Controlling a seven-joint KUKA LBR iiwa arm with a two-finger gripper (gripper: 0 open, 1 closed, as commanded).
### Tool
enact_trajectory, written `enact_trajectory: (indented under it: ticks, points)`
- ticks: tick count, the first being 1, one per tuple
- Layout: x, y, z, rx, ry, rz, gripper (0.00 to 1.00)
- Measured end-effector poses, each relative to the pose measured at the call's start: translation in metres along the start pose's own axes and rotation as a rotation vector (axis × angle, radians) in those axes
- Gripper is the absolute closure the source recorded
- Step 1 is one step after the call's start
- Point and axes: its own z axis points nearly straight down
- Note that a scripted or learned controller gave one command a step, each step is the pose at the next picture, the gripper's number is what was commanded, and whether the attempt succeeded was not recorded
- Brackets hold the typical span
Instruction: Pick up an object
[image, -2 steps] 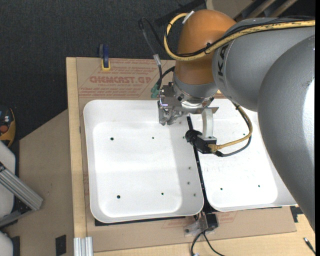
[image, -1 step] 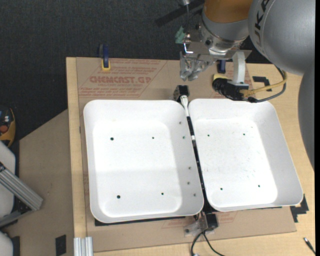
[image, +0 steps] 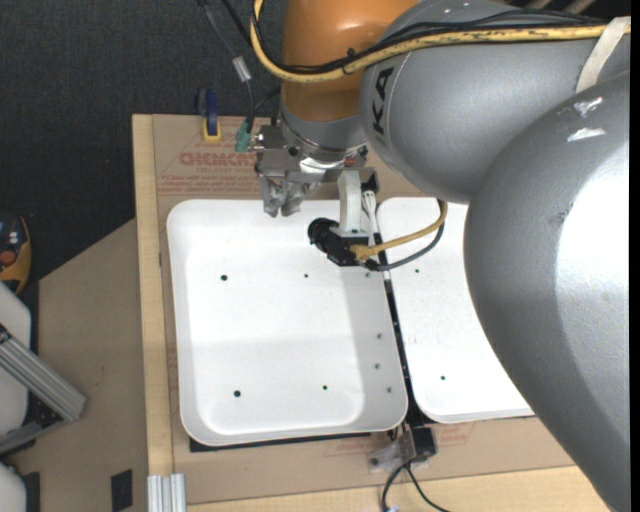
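1 grey arm (image: 500, 150) reaches in from the right, its orange band (image: 330, 40) above the far edge of the bench. 1 gripper (image: 283, 200) hangs from the wrist over the far rim of the left bin (image: 200, 330), just left of the gap between the 2 white bins. From this slant it cannot be told whether the gripper is released, clenched or grasping something.

The left bin's floor shows 4 small dark dots, and 2 more sit on its right wall. The right bin (image: 450, 350), partly covered by the arm, shows 2 such dots. The object to pick up cannot be made out, and the arm hides the far strip of both bins.

1 black fitting (image: 330, 242) hangs beside the gripper on its right, with 1 yellow cable (image: 420, 238) looping from it over the right bin. Both bins rest on 1 brown board (image: 150, 250). 1 blue and yellow clamp (image: 210, 115) stands at its far left corner. 1 black plug (image: 418, 440) lies at its near edge, near the gap between the bins.
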Motion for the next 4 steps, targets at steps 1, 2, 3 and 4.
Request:
enact_trajectory:
  ticks: [1,2,3,4]
  points:
    - [-0.057,-0.003,-0.053,-0.014,-0.001,0.013,1.00]
    - [0.024,0.018,0.007,-0.009,0.000,0.003,1.00]
    - [0.031,0.005,-0.031,-0.012,0.001,0.007,1.00]
    - [0.020,-0.012,-0.053,-0.009,0.000,0.010,1.00]
